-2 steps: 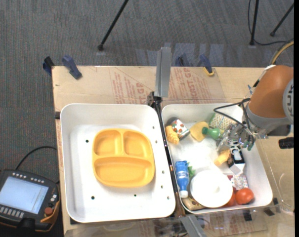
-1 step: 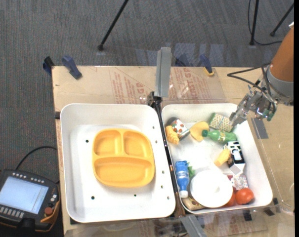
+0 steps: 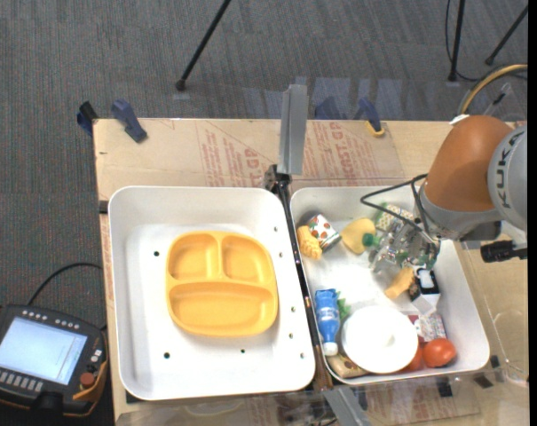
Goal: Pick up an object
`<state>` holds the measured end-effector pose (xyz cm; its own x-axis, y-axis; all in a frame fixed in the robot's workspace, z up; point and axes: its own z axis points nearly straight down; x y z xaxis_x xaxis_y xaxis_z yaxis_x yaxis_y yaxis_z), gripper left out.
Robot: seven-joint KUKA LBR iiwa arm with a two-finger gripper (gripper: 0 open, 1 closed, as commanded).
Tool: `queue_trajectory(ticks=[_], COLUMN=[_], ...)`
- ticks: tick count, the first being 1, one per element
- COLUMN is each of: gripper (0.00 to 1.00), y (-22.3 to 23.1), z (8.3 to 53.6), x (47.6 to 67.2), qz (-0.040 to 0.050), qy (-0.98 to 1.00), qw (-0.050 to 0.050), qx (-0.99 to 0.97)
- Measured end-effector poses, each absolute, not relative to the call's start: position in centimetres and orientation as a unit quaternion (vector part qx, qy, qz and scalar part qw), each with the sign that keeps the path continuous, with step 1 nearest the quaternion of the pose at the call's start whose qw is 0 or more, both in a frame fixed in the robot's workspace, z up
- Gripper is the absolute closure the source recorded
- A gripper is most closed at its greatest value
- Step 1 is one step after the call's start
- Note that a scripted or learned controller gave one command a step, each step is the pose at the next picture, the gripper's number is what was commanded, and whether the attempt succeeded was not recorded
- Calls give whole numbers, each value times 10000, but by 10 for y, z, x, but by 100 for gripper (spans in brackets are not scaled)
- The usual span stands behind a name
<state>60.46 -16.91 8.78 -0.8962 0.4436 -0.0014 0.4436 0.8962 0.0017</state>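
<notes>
My gripper (image 3: pixel 401 254) hangs low over the upper middle of the right bin (image 3: pixel 477 327), below the arm's orange band. Beside it on the left lies a yellow toy (image 3: pixel 359 234). A yellow-orange piece (image 3: pixel 399 283) lies just under it. Further left sit a small printed cup (image 3: pixel 322 231) and a yellow corn-like toy (image 3: pixel 309 242). A blue bottle (image 3: pixel 327 311), a white round plate (image 3: pixel 380 339) and a red tomato (image 3: pixel 438 352) lie toward the bin's front. A small black-and-white box (image 3: pixel 425 283) sits right of the gripper.
The left bin (image 3: pixel 135 238) holds a yellow divided tray (image 3: pixel 222 282). A grey post (image 3: pixel 293 131) stands at the back between the bins. A teach pendant (image 3: pixel 42 355) lies on the floor at the lower left.
</notes>
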Motion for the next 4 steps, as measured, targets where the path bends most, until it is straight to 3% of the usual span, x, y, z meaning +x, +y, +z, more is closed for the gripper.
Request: queue_trajectory(ticks=[2,3,4], gripper=[100,0,0], y=[-200,-199,-165], z=[86,87,88], x=[622,622,645], qz=[-3,-5,1], qy=[8462,8465,8124], qw=[-22,-17,1], qx=[5329,5324,5831])
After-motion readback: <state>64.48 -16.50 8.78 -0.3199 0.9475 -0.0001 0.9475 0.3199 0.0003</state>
